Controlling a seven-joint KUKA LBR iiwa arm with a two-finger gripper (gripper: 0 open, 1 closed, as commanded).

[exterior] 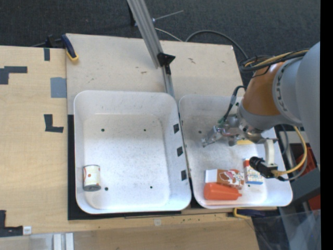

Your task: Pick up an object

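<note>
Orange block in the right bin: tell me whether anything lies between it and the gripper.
Nothing visible does. The gripper hangs over the bare upper floor of the right bin, and the orange block lies toward the front wall below it. The red-and-white packet touches the block's far edge, off to the right.

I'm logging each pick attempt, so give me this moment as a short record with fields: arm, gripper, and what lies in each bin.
arm: reaches in from the right, above the right bin
gripper: low above the right bin's bare upper floor, nothing seen between its fingers
left bin: one small cylindrical can near the front left corner
right bin contents: orange block, red-and-white packet, small white box, clustered at the front
pick status: not yet done
</note>
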